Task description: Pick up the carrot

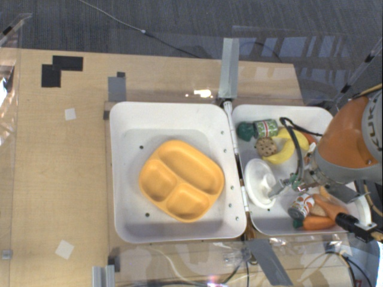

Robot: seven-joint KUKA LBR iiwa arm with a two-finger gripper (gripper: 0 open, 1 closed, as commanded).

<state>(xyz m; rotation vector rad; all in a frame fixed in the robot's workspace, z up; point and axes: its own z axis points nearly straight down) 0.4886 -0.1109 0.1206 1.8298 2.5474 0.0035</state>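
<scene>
The carrot (pixel 319 223) is lying on its side at the near edge of the right bin (pixel 274 225), with its green stub pointing left. It's pretty much tucked against the bin wall, and a small can (pixel 301 207) sits just beside it on the far side, maybe touching.

The gripper (pixel 290 186) hovers further into the bin, next to the white cup (pixel 260 181), so it's not over the carrot. I can't tell from this angle whether it's open or closed (the wrist hides most of it), and I don't see anything in it.

Handling-wise I'd guess it's a toy carrot: light, stiff and made of smooth plastic, so it'll probably squirt out if pinched near the tapered tip. I'd grab the thick part of the orange body, closing across its width. The wall and the can leave little room on either side, which looks like the tricky bit.
</scene>
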